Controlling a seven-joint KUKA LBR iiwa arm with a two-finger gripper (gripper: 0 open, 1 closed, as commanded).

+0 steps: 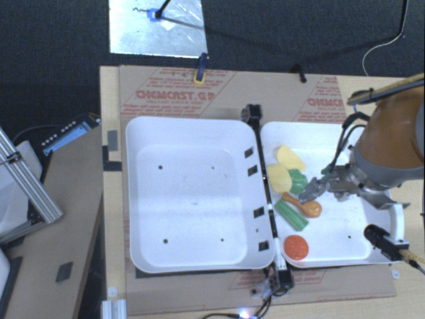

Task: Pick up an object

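While the arm [392, 145] reaches in over the right bin [332, 248], its gripper [311, 190] hangs low above the pile of toy food at that bin's left side, tips just over the spot where the orange piece [307, 207] meets the green ones. Whether the fingers are apart or together cannot be told from this slant, and nothing shows clearly between them. Against the gripper, two yellow pieces lie to its upper left: one [290, 157] higher in the bin, the other [279, 177] closer to the divider, touching it. A small green piece [298, 180] sits just left of the tips, partly under them. The orange piece stretches beneath the gripper, its rounded end down and to the right. A long green piece [291, 214] lies just below and left of the gripper, tilted, beside the orange one. A red round piece [296, 246] rests well below the gripper, apart from the pile, near the bin's lower left corner. The left bin [192, 191] lies to the gripper's left across the divider
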